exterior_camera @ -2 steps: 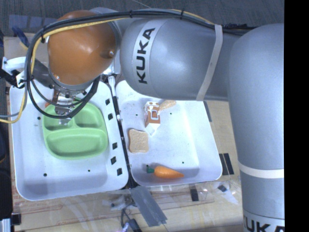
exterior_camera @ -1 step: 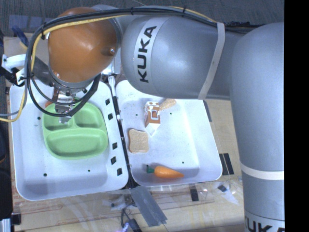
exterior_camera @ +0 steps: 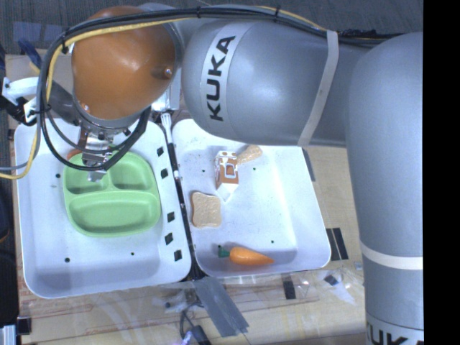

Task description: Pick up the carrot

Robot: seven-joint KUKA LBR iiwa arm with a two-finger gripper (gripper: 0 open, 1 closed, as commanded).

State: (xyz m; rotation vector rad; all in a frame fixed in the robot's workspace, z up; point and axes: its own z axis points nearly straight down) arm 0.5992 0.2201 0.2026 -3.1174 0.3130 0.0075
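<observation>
My claw (exterior_camera: 95, 158) hangs in the upper left of the frame over the green divided plate (exterior_camera: 113, 198) in the left bin (exterior_camera: 39, 264); I cannot tell its state from here. Carrot (exterior_camera: 246, 256) lies at lower centre, near the front edge of the right bin (exterior_camera: 302, 207), well apart from me, below the bread slice (exterior_camera: 206, 209). Step in hand, by my reading: approach not yet begun; the next move calls for crossing the divider and descending over the carrot, aligned across its length.

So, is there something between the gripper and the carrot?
Yes. The gripper is over the green tray in the left bin, and the carrot lies in the right bin near its front edge. The raised wall where the bins meet is between them.
</observation>
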